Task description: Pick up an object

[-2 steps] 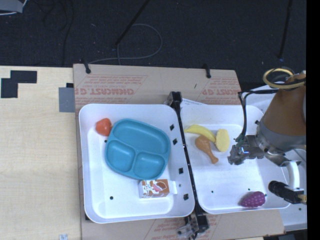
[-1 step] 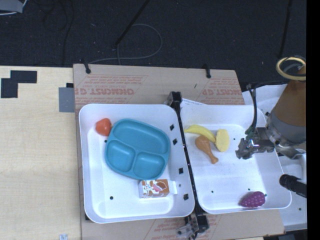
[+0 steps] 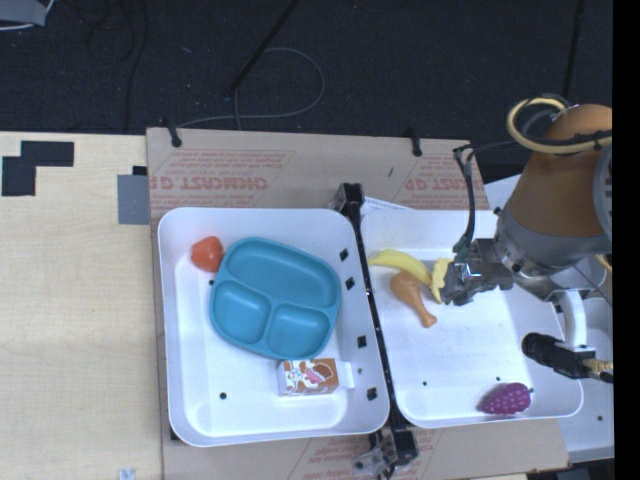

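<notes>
Two bins sit side by side on my bench. I see the left bin (image 3: 180, 368) holding a blue plate (image 3: 275, 298) at its centre, a tomato (image 3: 207, 254) at the plate's ten o'clock, touching or nearly touching its rim, and a small carton (image 3: 309, 376) at the plate's six o'clock, just beside it. I see the right bin (image 3: 460, 368) holding a banana (image 3: 398, 262) near its eleven o'clock corner, a drumstick (image 3: 414, 296) just below the banana, and a purple grape bunch (image 3: 505, 399) down at five o'clock, well apart from the rest. My arm (image 3: 555, 198) comes in from three o'clock, and the gripper (image 3: 452, 286) is low over the right bin, just beside the banana's right end and at the drumstick's two o'clock. A yellow piece (image 3: 439, 276) shows against the gripper's left side; I cannot tell whether the jaws are spread or closed, or whether they have hold of anything.
</notes>
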Robot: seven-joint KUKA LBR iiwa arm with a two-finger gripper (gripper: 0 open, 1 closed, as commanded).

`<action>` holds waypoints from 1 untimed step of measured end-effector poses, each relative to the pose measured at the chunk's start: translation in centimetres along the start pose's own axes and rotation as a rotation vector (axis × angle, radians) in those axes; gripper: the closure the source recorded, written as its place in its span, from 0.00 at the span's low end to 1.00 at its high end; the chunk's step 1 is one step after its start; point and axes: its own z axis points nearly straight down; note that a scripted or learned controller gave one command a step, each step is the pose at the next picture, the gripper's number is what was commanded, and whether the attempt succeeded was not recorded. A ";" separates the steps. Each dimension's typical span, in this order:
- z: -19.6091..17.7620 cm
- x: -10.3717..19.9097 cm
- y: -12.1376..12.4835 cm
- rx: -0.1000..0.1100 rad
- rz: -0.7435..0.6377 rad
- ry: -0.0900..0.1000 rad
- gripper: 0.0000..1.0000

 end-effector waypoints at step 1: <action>-0.7 5.7 0.9 0.001 -0.001 0.000 1.00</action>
